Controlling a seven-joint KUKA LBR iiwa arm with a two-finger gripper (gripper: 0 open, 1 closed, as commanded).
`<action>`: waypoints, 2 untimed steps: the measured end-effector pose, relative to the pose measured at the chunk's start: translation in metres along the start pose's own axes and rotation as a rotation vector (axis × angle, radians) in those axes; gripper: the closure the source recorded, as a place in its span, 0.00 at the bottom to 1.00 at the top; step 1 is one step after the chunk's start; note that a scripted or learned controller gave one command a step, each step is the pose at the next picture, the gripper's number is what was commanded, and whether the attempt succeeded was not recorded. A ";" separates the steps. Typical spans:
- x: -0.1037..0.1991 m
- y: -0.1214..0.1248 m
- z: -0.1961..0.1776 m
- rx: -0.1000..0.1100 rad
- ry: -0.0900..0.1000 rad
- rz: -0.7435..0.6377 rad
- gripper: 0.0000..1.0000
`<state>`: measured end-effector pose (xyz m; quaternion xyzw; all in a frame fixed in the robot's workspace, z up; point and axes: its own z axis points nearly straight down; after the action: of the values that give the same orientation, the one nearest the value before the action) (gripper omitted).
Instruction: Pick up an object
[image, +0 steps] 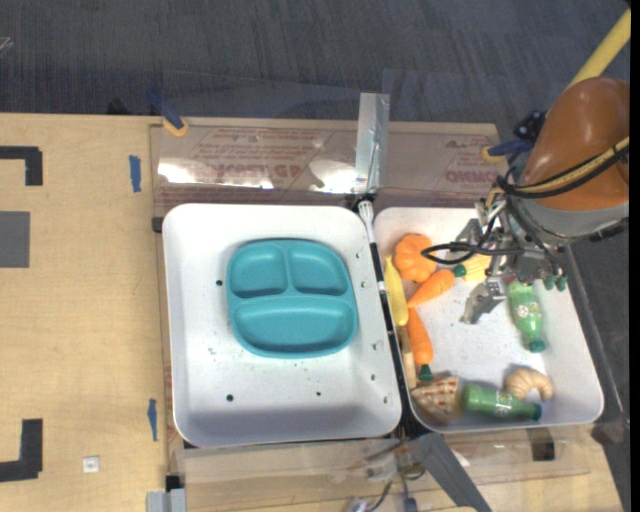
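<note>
Arm cut off at top right corner; wrist cables blur the end effector, hung low over right bin, fingers slightly parted, gripping nothing. Green bottle just beside it, near bin's right wall. Second bottle along front edge, partly overlapped by shell. Carrots and pumpkin by left wall. Teal tray centred in left bin.

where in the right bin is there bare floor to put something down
In the right bin, the bare floor runs down the middle, bordered by the carrots on the left, the upright green bottle on the right and the lying green bottle below. The top left, around the orange pumpkin and end effector, is crowded.
</note>
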<state>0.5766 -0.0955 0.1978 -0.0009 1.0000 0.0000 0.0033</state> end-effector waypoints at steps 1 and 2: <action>-0.069 0.001 0.104 -0.002 0.007 -0.040 0.00; 0.026 -0.001 0.108 0.001 -0.005 0.087 0.00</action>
<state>0.5514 -0.0965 0.0895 0.0426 0.9991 -0.0006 0.0057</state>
